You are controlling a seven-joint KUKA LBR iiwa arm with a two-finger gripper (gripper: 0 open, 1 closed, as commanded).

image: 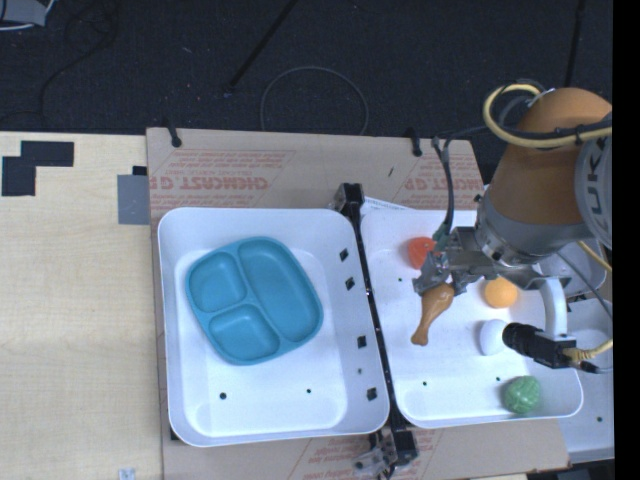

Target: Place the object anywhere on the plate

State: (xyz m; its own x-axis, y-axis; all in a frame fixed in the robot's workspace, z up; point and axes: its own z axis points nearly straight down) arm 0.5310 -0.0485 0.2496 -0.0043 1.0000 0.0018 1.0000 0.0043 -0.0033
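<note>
A blue three-compartment plate [255, 299] lies in the left white bin [200, 408]. In the right bin [455, 398], a tan toy drumstick [431, 315] hangs slanted, bone end pointing down-left. Its thick end sits between the fingers of my gripper [442, 273], which is shut on it. The grey arm with its orange band [545, 168] comes in from the right above the bin and hides part of the bin's far side.
Other items lie in the right bin: a red piece [420, 250] just left of the gripper, an orange ball [500, 292], a white piece [491, 337] and a green ball [521, 394]. A black divider [365, 308] runs between the bins.
</note>
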